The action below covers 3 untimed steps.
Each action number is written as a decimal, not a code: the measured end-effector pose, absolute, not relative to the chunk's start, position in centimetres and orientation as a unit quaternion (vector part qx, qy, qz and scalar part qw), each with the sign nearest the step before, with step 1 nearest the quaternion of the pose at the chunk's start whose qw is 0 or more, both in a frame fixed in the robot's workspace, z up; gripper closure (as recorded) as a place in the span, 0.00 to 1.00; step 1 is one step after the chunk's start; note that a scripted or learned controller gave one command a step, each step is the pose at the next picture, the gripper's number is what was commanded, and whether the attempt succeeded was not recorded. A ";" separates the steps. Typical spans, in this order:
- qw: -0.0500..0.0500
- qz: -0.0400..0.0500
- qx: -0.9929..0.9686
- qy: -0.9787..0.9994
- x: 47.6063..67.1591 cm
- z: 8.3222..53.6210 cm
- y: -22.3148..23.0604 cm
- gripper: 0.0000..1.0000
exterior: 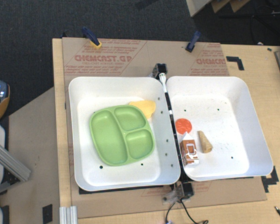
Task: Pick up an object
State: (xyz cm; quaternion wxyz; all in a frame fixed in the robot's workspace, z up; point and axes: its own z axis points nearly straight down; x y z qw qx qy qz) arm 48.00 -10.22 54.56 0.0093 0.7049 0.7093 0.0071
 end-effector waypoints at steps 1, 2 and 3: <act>0.003 0.000 0.709 0.705 49.0 53.5 -18.6 1.00; -0.008 -0.004 0.705 0.709 47.8 36.5 -10.7 1.00; 0.006 0.005 0.705 0.709 48.0 48.9 -6.5 1.00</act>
